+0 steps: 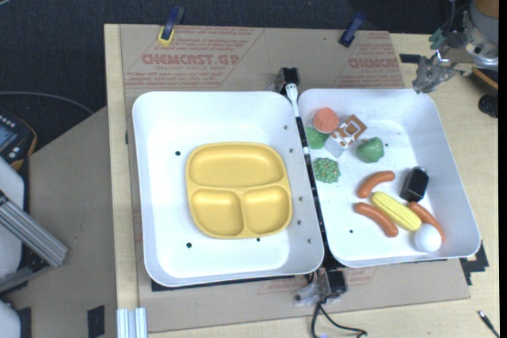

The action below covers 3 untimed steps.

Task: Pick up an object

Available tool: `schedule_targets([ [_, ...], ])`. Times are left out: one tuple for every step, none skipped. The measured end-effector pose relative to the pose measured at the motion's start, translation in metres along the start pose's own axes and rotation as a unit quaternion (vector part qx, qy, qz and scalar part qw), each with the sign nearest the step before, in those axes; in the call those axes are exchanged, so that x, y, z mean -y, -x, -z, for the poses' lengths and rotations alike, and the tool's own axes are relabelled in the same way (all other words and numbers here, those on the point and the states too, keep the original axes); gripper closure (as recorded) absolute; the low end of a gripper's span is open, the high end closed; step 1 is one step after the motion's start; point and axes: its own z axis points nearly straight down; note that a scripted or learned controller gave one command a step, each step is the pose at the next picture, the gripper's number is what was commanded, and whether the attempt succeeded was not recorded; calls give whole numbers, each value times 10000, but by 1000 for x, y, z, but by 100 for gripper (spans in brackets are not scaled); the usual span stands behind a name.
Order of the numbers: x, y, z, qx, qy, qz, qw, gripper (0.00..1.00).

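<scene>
Likely light and rigid, the corn cob lies in the right bin between two sausages; gripping across its middle looks safest. Whether the end effector, above the bin's far corner, is open, I cannot tell.

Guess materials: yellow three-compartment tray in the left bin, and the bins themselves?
Yellow three-compartment tray: looks like moulded plastic, matte to satin; rounded dividers, uniform colour, soft highlights. Shallow white bins: probably thin formed plastic, smooth semi-gloss; rounded corners and flared rims suggest it, though painted metal can't be ruled out.
</scene>
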Motion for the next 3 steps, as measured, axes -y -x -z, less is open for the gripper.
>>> schedule_targets([
  [-1,0,0,-3,-23,0,10000,100],
  [27,-45,2,-26,-61,11,10000,100],
  [43,-102,-7,-32,-65,18,10000,100],
])
